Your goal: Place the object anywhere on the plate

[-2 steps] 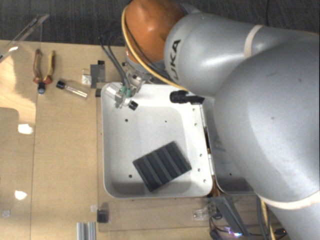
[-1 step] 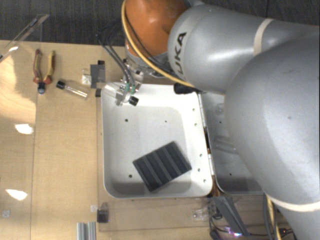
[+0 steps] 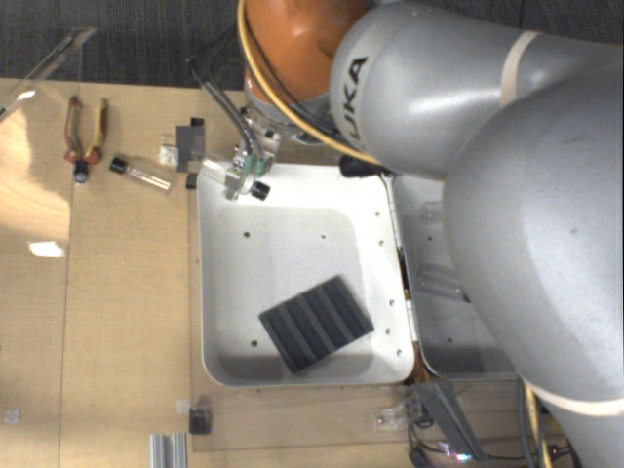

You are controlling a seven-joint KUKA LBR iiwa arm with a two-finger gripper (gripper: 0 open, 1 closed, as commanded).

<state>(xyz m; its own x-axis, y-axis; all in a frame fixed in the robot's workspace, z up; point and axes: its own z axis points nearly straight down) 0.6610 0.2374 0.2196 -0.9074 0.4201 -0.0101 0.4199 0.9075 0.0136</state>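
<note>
Camera view: slanted look down on a pale wooden counter (image 3: pixel 117 291) that bears two shallow white bins.
Arm: large grey KUKA arm with an orange band (image 3: pixel 292 27), reaching in from the right and covering the upper right and most of the right bin (image 3: pixel 439 291).
Left bin: shallow white plastic tray (image 3: pixel 283 232), its floor bare apart from one item.
Object: dark grey ribbed rectangular slab (image 3: pixel 316 323), lying flat and turned at an angle in the lower part of the left bin, near its front wall; this looks like the task's thing.
Plate: nothing I can pick out as a plate; it may lie under the arm, but I cannot tell.
Pliers: red-handled pliers (image 3: pixel 85 133) on the counter, well left of the bins.
Hand: small metal hand (image 3: pixel 244 172) at the left bin's upper left corner, well apart from the slab; too small and cluttered to tell whether it is spread or closed, and nothing is seen between its tips.
Vial: small clear tube with a dark cap (image 3: pixel 141 172) beside the pliers.
Progress: judging by the layout, nothing is done; the slab is ungrasped, so the reach, grasp, carry and placing remain.
</note>
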